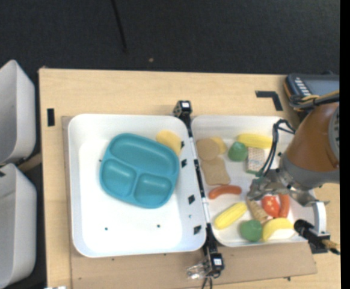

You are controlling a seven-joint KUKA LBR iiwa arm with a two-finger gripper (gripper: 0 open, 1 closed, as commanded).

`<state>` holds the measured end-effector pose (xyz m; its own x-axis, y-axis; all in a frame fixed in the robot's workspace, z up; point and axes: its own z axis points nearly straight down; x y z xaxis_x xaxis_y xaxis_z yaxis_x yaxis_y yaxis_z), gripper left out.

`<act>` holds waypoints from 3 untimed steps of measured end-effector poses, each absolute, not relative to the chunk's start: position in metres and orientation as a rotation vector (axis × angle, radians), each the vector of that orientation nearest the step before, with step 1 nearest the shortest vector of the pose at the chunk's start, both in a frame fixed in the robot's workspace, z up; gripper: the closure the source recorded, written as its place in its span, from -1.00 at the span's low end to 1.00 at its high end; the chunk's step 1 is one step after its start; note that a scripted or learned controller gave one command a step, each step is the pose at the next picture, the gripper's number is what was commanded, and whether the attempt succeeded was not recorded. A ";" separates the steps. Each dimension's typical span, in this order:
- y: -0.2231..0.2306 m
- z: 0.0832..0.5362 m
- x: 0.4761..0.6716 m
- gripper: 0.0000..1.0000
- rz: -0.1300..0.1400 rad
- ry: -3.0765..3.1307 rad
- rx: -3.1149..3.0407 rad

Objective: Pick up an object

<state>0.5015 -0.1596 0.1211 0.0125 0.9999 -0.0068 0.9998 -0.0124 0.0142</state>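
Here my gripper (265,198) hangs over the red tomato (272,205), lower right; whether it's open I cannot tell, so I should centre first.

Teal divided plate (140,170) in left bin (79,221).

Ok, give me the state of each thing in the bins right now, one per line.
Blue tray: flat in left bin, nothing in its compartments.
Yellow piece: left bin, touching tray's edge.
Red piece: right bin, under the end effector.
Corn: lying flat, right bin.
Orange sausage: lying flat, untouched.
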 end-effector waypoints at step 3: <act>-0.163 0.242 0.503 1.00 0.002 2.223 2.215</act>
